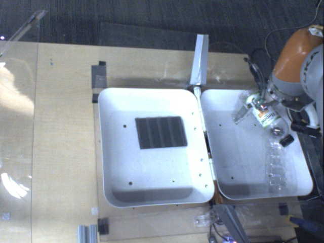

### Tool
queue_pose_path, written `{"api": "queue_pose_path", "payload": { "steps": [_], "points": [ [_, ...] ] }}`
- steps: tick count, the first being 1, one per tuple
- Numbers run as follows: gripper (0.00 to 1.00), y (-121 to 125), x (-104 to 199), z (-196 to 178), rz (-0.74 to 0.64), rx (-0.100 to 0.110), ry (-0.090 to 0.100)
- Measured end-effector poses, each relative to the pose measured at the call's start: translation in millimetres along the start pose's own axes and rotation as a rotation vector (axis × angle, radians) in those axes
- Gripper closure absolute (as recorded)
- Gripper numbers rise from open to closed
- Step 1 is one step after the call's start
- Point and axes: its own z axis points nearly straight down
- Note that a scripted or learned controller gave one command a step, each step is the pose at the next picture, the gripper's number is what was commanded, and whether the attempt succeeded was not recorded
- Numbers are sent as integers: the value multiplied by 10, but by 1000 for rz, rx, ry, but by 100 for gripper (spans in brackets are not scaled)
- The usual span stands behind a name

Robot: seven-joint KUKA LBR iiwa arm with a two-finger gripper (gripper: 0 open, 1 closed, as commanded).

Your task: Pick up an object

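- Now the tool (pixel 263 105) sits low over the far right corner of the right bin (pixel 228 151), under the grey wrist and the orange band (pixel 293 54) of the arm.
- Whether it is open or closed I cannot tell; the wrist and clutter hide its working end, and nothing is plainly gripped.
- Just beside it lies a small labelled bottle (pixel 264 116) with a green-and-white label, tilted on the bin floor; this looks like the target, though whether it touches the tool is unclear.
- A clear, glassy piece (pixel 241 114) leans just to the left of the bottle, and a small dark cap (pixel 286 140) lies near it toward the right wall.
- Further along the right wall, a faint transparent object (pixel 275 166) stretches toward the near edge; it is hard to make out.
- To do this step well, I judge the tool should centre on the bottle's body and close across its narrow width, not its length.
- It should descend straight, keeping clear of the bin wall and the clear piece, so nothing gets nudged away.
- A slow lift afterwards would show whether the grip is real, since a round, tilted bottle may well slip.
- The left bin (pixel 116 135) holds a dark ribbed block (pixel 161 132), well apart; both bins rest on the worktop (pixel 61 151).
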Motion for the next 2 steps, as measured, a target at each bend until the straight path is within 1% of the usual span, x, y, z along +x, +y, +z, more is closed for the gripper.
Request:
{"api": "queue_pose_path", "payload": {
  "steps": [1,2],
  "points": [
    [0,-46,-107,-14,-27,-1,15],
    [0,-55,-115,-12,-50,1,14]
  ]
}}
